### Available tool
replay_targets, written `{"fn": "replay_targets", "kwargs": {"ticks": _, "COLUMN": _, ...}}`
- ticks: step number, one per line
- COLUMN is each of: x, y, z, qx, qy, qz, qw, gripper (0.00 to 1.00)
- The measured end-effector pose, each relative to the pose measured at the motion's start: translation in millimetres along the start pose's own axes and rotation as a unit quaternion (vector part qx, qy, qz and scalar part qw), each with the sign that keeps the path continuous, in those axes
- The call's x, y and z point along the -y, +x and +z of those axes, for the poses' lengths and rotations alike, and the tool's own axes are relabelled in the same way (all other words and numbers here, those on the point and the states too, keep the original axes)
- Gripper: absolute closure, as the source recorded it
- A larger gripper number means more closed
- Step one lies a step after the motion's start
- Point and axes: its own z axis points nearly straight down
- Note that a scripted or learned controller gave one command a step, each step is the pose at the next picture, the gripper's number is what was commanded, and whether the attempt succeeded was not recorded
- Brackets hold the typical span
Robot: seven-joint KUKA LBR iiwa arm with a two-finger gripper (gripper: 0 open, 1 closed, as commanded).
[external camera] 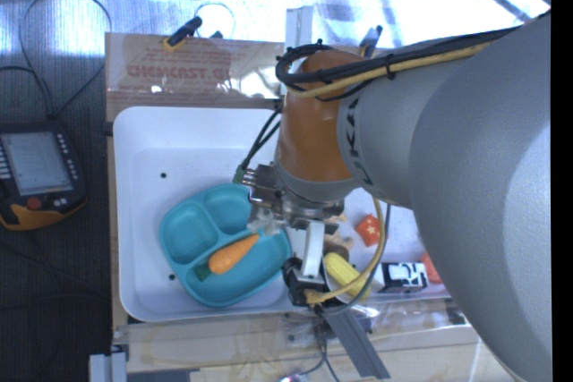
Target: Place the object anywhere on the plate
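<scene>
A teal plate (pixel 201 233) with divided compartments is seen lying in the left bin (pixel 143 183), toward its near edge. A carrot (pixel 233 254) rests on the plate, in the large compartment on the side nearest the arm; its orange body lies at a slant, with a bit of green at its lower left end. The upper right end of the carrot lies just under the pincer (pixel 265 226).

The arm (pixel 466 157) reaches in from the right and covers much of the right bin. Its orange band (pixel 309 125) is seen above the wrist, and black and yellow cables are run along it. The pincer hangs over the plate's right edge, close to the carrot's tip. Whether it is spread or pressed together cannot be told, since the wrist hides it, and it cannot be told whether the carrot is touched.

In the right bin, partly hidden by the arm, a yellow corn cob (pixel 337 267) lies just right of the plate, an orange item (pixel 368 231) lies a little farther right, and a black and white item (pixel 403 275) lies beyond that.

A brown board (pixel 179 72) with red lettering is seen behind the left bin. A handheld pendant (pixel 36 170) with a screen lies on the dark surface at far left, with a cable looped above it.
</scene>
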Motion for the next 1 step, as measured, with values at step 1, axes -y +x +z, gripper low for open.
{"fn": "replay_targets", "kwargs": {"ticks": 1, "x": 0.0, "y": -0.1, "z": 0.1, "qx": 0.0, "qy": 0.0, "qz": 0.0, "qw": 1.0, "gripper": 0.0}}
